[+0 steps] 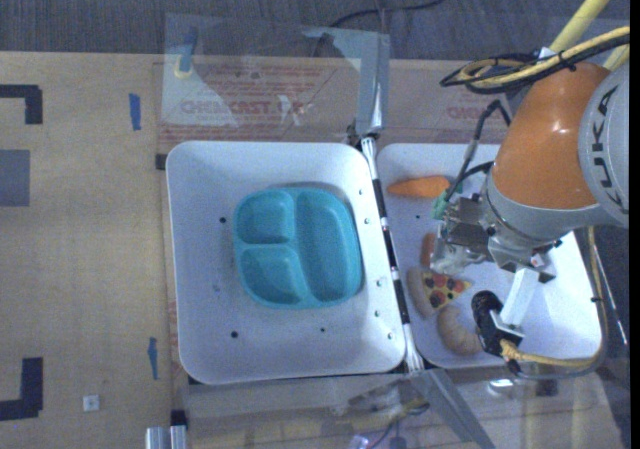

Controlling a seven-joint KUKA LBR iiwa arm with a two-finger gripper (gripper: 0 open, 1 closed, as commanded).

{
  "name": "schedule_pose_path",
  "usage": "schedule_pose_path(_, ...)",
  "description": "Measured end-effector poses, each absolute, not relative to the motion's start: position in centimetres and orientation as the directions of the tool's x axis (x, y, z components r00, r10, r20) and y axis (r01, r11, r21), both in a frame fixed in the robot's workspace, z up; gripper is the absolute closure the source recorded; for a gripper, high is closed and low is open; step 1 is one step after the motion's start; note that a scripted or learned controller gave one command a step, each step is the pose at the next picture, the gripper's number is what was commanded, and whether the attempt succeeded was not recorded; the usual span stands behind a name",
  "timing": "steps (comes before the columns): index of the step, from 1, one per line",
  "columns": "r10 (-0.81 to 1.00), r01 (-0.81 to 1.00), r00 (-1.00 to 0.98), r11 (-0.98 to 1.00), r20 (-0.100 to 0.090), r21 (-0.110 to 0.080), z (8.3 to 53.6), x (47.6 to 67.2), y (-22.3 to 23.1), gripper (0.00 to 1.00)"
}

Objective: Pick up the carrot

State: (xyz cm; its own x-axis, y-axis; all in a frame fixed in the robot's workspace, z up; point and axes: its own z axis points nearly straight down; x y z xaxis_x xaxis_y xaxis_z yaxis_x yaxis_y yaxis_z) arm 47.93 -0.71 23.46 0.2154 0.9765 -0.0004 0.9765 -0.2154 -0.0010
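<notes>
Your carrot (pixel 420 187) lies at the far end of the right bin (pixel 570 332), just beyond the hand (pixel 455 237). I cannot tell the hand's state. Move it over the carrot's middle, avoiding the pizza slice (pixel 442 289).

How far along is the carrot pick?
Nothing looks done yet: the tapered orange carrot lies on the floor of the right white bin, near its far edge. In hand: the gripper hangs over that bin, nearer the pizza slice toy. Left: reach, grasp, lift.
</notes>
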Motion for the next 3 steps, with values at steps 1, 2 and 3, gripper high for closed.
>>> schedule_pose_path(1,0.918,0.917,0.398,-0.398,-0.001,-0.004,18.4,50.7,-0.6,1.00)
schedule_pose_path(2,0.918,0.918,0.397,-0.397,-0.002,-0.006,19.3,50.7,-0.6,1.00)
schedule_pose_path(3,0.917,0.917,0.399,-0.399,-0.003,-0.007,20.2,50.8,-0.7,1.00)
